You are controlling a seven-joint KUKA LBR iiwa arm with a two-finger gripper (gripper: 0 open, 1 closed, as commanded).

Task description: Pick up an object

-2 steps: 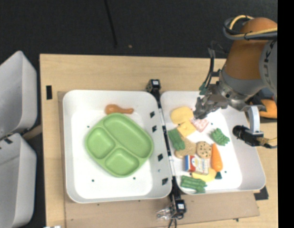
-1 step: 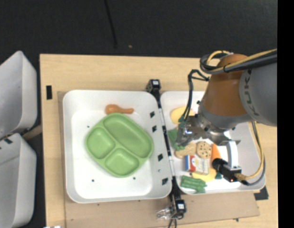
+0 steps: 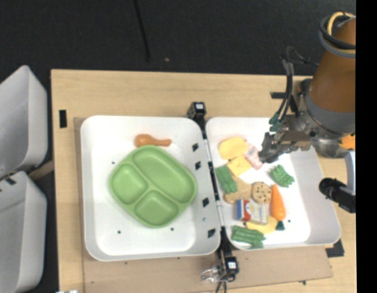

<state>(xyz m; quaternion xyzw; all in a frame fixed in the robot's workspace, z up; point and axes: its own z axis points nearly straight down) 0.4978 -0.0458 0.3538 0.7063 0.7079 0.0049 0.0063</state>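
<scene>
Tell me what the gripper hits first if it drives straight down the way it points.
The gripper points down into the right white bin. Probably first it meets the small pink-and-white packet by its tip, beside the pale yellow wedge-shaped toy. Depth is unclear from this slanted view.

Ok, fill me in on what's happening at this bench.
The grey and orange arm reaches in over the right bin, its gripper low above a heap of toy food: yellow pieces, a carrot, green pods and a small carton. Nothing looks lifted yet. The left bin holds a green divided plate and an orange piece.
</scene>
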